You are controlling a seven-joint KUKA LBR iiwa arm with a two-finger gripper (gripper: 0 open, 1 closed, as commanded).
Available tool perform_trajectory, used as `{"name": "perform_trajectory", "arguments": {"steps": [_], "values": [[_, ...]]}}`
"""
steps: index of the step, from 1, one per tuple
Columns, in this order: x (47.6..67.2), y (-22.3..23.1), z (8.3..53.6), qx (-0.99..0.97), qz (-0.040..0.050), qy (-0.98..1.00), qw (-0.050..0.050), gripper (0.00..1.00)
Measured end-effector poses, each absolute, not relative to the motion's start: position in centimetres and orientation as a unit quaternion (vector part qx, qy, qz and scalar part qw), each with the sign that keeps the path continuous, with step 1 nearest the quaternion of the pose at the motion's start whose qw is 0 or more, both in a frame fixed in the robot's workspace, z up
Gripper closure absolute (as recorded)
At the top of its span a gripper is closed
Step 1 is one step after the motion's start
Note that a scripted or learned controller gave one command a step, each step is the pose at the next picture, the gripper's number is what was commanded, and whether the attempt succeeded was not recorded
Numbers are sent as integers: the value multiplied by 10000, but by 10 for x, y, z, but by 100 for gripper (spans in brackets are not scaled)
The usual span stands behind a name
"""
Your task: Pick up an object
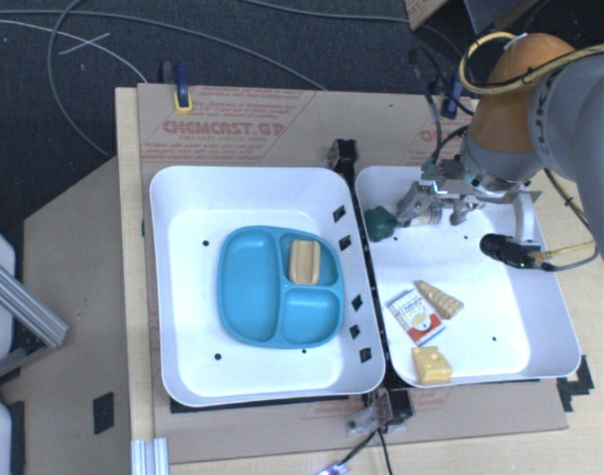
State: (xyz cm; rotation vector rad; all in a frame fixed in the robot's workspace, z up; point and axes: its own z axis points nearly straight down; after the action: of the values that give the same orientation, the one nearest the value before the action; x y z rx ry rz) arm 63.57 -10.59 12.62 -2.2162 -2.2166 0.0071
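Observation:
My gripper (434,209) hangs over the far left part of the right bin (540,349), below the grey arm with its orange band. Its fingers (410,208) stand apart, open, and nothing shows between them. A small dark green object (381,224) lies just left of the gripper, against the bin's left wall. Nearer the front of this bin lie a tan cone-shaped piece (440,298), a white and red packet (412,315) and a yellow block (432,365).
The left bin (178,265) holds a blue divided plate (251,285) with a tan bread-like piece (304,261) in its upper right compartment. A black divider (357,255) runs between the bins. A black cable end (504,249) hangs right of the gripper.

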Motion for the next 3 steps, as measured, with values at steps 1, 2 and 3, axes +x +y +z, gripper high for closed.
{"name": "perform_trajectory", "arguments": {"steps": [1,2,3], "values": [[636,-109,84,-7081,21,-7062,-10,0],[637,-107,98,-7078,-2,-7064,-11,100],[633,-102,144,-7068,-20,-7074,-22,100]]}}
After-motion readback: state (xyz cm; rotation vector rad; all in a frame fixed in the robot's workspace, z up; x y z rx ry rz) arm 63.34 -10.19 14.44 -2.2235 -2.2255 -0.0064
